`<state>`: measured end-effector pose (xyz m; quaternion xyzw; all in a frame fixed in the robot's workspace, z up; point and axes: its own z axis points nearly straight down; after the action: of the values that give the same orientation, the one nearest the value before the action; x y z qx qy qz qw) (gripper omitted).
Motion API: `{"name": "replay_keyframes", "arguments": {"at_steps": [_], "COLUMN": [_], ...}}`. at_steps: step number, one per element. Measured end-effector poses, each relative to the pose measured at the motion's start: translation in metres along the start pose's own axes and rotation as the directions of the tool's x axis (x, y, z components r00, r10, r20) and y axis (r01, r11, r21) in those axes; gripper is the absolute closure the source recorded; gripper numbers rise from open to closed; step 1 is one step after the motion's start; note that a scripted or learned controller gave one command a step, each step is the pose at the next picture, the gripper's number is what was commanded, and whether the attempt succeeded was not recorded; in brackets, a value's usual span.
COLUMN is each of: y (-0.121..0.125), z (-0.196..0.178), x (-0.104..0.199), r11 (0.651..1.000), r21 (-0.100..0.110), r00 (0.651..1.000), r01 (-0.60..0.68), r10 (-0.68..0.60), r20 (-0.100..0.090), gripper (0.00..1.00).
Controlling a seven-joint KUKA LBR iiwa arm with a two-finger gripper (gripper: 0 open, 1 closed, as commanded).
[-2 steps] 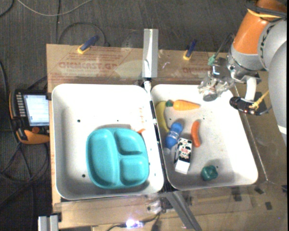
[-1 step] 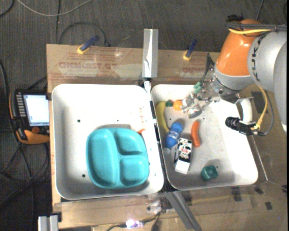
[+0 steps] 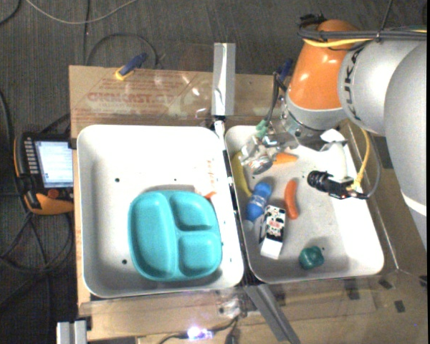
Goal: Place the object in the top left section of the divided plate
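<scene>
From the camera above the desk, my pincer [image 3: 260, 151] hangs low over the 11 o'clock corner of the right bin [image 3: 369, 260]. It is small and shiny here, and I cannot tell how far it is open or if it has hold of anything.

The task does not say which object, so I judge it is one of those in this bin. A blue bottle [image 3: 256, 199] lies just at 6 o'clock from my pincer. A small cow-printed box [image 3: 273, 230] is further at 6 o'clock. An orange carrot-like piece [image 3: 292, 198] lies at 5 o'clock, and a green round thing [image 3: 311, 257] is well apart, also at 5 o'clock.

The teal divided plate [image 3: 175, 235] sits in the left bin [image 3: 100, 149], at 8 o'clock from my pincer.

The danger I see: the objects lie close together near the bin wall, so I may catch two, or push one away. Also the plate sections are shallow, and a round object may roll into the wrong one.
</scene>
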<state>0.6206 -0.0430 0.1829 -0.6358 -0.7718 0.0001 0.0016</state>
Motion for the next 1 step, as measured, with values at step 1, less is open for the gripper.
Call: {"name": "replay_keyframes", "arguments": {"at_steps": [1], "y": [-0.0357], "z": [0.0009], "x": [0.1019], "r11": [0.992], "r21": [0.002], "r00": [0.992], "r01": [-0.126], "r10": [0.126], "r20": [0.001], "gripper": [1.00]}}
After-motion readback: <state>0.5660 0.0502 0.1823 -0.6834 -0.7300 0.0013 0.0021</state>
